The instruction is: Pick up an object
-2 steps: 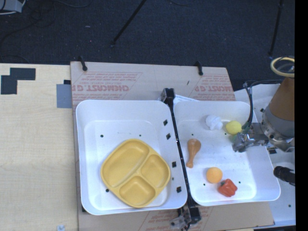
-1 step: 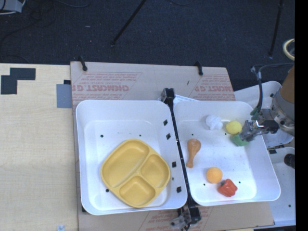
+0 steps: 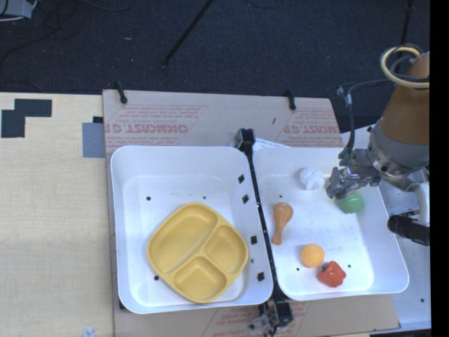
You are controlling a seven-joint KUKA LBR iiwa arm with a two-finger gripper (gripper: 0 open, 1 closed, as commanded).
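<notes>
- Right now I see two white bins side by side on the bench: the left bin (image 3: 130,170) and the right bin (image 3: 382,276).
- A yellow tray (image 3: 198,252) lies in the left bin. It has three parts and sits turned at a slant, toward the near side.
- My arm (image 3: 407,111) comes in from the right, over the far right part of the right bin.
- The gripper (image 3: 342,184) hangs low there, just beside a green ball (image 3: 351,203).
- The green ball sits right under the gripper and looks like it touches it. I cannot tell if the jaws are wide, closed, or have hold of the ball.
- A white lump (image 3: 311,177) lies just left of the gripper, near the far wall.
- A tan drumstick (image 3: 280,221) lies in the left part of the right bin, close to the bar between the bins.
- An orange ball (image 3: 312,255) sits nearer to me, and a red pepper (image 3: 332,274) is just beside it on the right.
</notes>
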